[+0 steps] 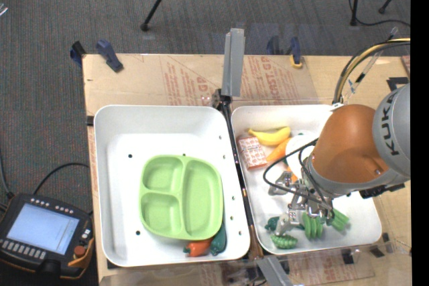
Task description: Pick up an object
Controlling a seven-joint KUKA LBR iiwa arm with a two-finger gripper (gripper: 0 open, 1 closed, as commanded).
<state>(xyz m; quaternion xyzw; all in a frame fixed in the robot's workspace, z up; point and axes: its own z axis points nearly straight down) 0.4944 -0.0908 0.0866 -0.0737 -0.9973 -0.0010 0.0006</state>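
Inside left bin [110,144] green divided plate [181,196], right bin [365,228] banana [269,136], green toys, gripper [303,209] grip state unclear

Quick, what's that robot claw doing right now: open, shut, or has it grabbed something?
Gripper: cannot be told. It hangs low in the right white bin, just above the ridged green plastic toy; nothing is visibly held.

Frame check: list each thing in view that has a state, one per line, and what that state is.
tool: down in the right bin, over the green toys; grasp not discernible.
green divided plate: upright, flat in the left bin, compartments bare.
banana: lying loose in the right bin.
red packet: lying flat beside the banana.
teach pendant: screen lit.
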